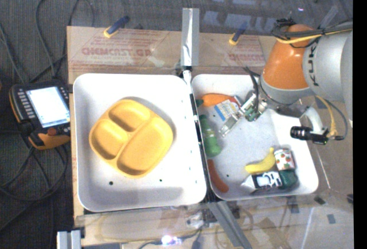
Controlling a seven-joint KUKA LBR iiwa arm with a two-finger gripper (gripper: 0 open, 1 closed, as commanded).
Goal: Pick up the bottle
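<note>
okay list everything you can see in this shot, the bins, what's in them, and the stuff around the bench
Left bin: one, white, left half of the bench.
Divided plate: one, yellow, in the left bin.
Right bin: one, white, beside the left bin.
Bottle: one, green, along the right bin's left wall.
Banana: one, yellow, lower right of the right bin.
Small carton: one, white with red and green, next to the banana.
Orange item: one, top of the right bin.
Handheld pendant: one, black and orange with a lit screen, left of the bench.
Arm: one, grey with an orange band, from the right.
Gripper: one, low over the right bin's upper part.
</note>
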